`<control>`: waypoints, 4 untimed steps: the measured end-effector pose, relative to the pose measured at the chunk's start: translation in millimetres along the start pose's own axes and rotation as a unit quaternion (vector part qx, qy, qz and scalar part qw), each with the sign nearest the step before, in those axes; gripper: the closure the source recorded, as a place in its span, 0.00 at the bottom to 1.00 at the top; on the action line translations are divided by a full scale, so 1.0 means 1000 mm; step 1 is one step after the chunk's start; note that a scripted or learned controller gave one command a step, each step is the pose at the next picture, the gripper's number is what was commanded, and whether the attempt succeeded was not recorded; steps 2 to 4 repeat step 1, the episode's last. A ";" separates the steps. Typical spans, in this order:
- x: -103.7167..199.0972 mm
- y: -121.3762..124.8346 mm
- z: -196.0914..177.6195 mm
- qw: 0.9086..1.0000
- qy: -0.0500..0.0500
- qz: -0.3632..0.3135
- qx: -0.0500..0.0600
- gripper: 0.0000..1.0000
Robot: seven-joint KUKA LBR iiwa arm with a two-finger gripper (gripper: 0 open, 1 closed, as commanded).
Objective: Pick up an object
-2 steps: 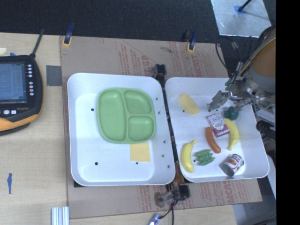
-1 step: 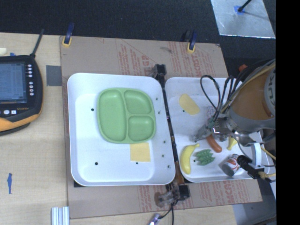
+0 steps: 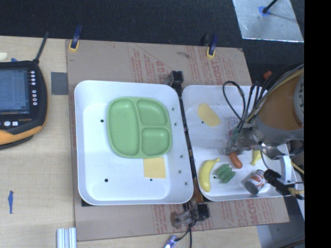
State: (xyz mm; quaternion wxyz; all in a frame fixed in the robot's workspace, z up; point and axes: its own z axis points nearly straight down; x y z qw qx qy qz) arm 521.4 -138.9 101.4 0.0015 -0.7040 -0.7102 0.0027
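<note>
Reaching into the right bin [image 3: 192, 138], the gripper [image 3: 235, 144] is hovering just above the sausage [image 3: 236, 160]; grip state cannot be told. Banana [image 3: 207, 173] and broccoli [image 3: 225, 173] are lying near the sausage, can [image 3: 254, 182] beyond.

Bench scene: teach pendant [image 3: 18, 103] at far left, grey tape patch [image 3: 59, 82] beside left bin, blue-and-yellow clamps [image 3: 75, 38] [image 3: 211, 45] gripping cardboard sheet [image 3: 150, 61], dark carpet [image 3: 129, 9] beyond.
</note>
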 end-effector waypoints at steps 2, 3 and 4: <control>0.084 0.082 -0.092 1.000 0.002 0.002 -0.002 1.00; 0.084 0.082 -0.092 1.000 0.002 0.002 -0.002 1.00; 0.084 0.082 -0.092 1.000 0.002 0.002 -0.002 1.00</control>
